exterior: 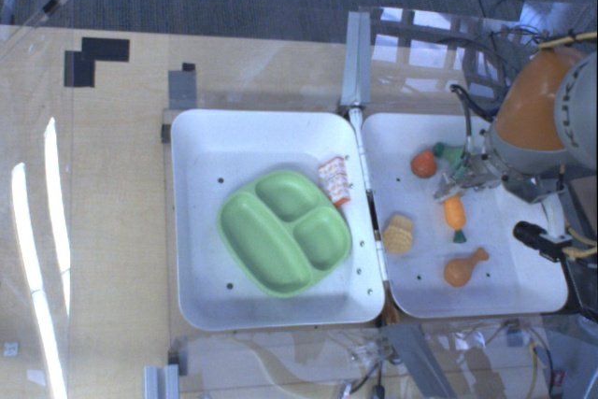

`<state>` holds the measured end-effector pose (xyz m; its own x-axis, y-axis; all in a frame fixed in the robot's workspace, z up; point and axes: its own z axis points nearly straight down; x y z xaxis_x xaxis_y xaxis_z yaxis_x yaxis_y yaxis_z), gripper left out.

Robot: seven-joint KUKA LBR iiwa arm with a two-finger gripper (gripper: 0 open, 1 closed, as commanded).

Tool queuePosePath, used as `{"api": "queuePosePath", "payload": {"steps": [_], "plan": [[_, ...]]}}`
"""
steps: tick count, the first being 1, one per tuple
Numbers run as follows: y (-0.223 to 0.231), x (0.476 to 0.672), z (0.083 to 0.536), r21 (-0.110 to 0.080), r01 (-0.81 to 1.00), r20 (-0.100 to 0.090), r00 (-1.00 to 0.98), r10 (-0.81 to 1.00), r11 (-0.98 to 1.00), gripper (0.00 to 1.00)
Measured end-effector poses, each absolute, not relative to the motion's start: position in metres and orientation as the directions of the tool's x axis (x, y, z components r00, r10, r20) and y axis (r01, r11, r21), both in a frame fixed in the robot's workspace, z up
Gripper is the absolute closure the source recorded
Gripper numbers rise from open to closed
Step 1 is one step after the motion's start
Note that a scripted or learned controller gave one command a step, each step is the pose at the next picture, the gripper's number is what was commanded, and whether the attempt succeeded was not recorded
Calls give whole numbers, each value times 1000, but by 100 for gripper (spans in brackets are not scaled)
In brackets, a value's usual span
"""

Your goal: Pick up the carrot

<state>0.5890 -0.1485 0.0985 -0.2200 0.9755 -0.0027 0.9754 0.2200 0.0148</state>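
Low in my view, nearest the lens, the front walls of the two white bins sit side by side on the wooden counter [93, 229]. Left bin [196, 294] carries a green divided plate [285, 231] lying flat, three compartments, and a small red-and-white packet [334, 179] just beside the plate's upper right edge, close to the wall between the bins.

Right bin [411, 294] – several toy foods. A drumstick [464, 267] lies toward the front, a tan ridged piece [398, 234] near the dividing wall, a red-orange tomato [423, 164] further back. The carrot [454, 214] lies about mid-bin, orange body with its green end pointing toward the front, between tomato and drumstick.

Arm pose – I see it reaching in from the right, the grey body with the orange band [533, 107] hanging over the right bin's far right corner, wrist angled down and to the left. The gripper [460, 185] sits low over the bin, its metal fingers [447, 192] slanting down toward the carrot's upper end, tip just beside or touching it – I cannot tell which. A green item [452, 154] shows right at the gripper's upper side, next to the tomato. Whether the fingers are parted or closed, I cannot tell from this angle; the carrot does not look to be between them.
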Motion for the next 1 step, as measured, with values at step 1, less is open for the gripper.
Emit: {"api": "queuePosePath", "payload": {"steps": [1], "plan": [[-89, 580, 210, 5, 998, -1, -62, 998, 62, 100]]}}
